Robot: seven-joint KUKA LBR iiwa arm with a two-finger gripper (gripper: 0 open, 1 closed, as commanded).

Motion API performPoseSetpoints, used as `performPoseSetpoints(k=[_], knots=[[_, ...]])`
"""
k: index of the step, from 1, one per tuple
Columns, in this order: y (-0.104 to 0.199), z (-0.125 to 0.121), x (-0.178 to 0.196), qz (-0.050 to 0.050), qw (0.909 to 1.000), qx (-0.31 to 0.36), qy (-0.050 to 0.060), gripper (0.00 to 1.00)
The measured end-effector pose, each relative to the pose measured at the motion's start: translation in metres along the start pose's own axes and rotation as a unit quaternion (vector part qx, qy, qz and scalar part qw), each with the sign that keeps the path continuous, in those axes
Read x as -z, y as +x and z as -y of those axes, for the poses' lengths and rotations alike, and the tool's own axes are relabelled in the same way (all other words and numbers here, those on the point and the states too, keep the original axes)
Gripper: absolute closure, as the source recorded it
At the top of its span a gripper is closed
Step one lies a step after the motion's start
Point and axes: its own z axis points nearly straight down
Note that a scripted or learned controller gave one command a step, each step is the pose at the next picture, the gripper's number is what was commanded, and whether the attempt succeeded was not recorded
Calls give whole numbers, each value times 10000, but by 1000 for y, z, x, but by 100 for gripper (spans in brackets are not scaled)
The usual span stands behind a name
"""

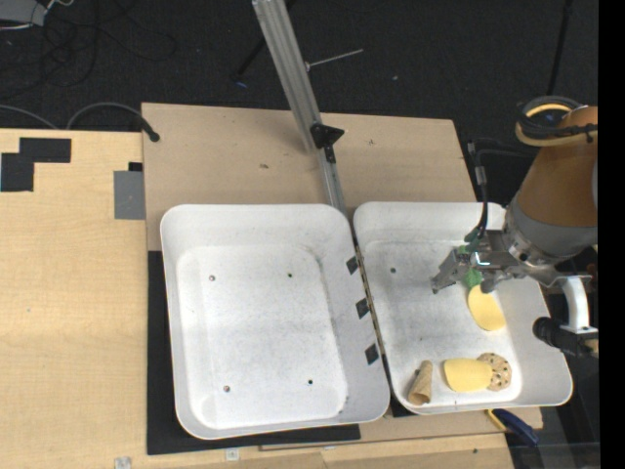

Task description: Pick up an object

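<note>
My gripper (467, 270) hangs low over the right bin (410, 237), near its right side. Just under it and slightly to the right lies a yellow lemon-like piece (486, 312). A small green thing (475, 280) shows right at the gripper, between it and the yellow piece; whether it is gripped is hidden. Along the bin's near edge lie a brown cone (422, 382), a flat yellow piece (464, 375) and a speckled cookie (497, 370) that touches the yellow piece.
The left bin (256, 316) sits beside the right one, with black clips (362, 308) along the shared rim. A slanted metal rail (293, 76) rises behind the bins. The arm's grey and orange body (557, 184) overhangs the right bin's far right corner.
</note>
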Motion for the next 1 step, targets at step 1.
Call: performPoseSetpoints(k=[1], knots=[[-1,-1,3,6,10000,-14,-28,0]])
